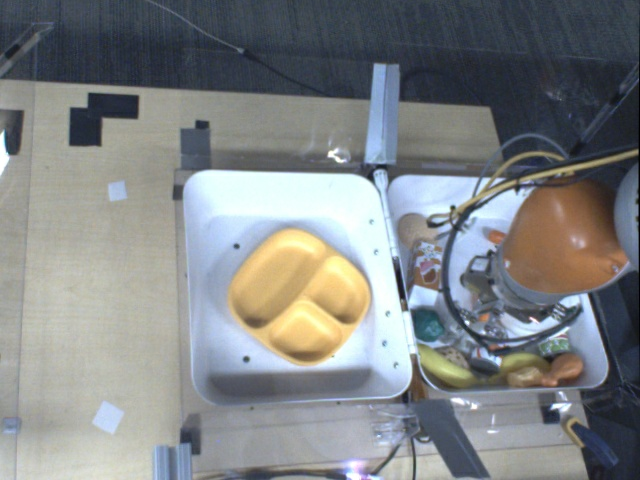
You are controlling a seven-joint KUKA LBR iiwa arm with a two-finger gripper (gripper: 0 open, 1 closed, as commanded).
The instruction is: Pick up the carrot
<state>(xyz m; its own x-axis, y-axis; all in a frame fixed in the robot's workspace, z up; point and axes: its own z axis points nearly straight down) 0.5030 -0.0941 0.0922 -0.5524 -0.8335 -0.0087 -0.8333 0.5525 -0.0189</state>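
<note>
The arm reaches down into the right bin, and its orange band covers much of the bin's middle. Below the wrist, the gripper sits low among the items near the bin's front. A small orange tip, which may be the carrot, pokes out from behind the arm at the upper middle of the bin. The rest of it is hidden by the wrist.
A yellow banana lies along the right bin's front wall, beside a brownish-orange item. A green round item and a printed packet lie at its left side. The left bin holds a yellow divided plate.
</note>
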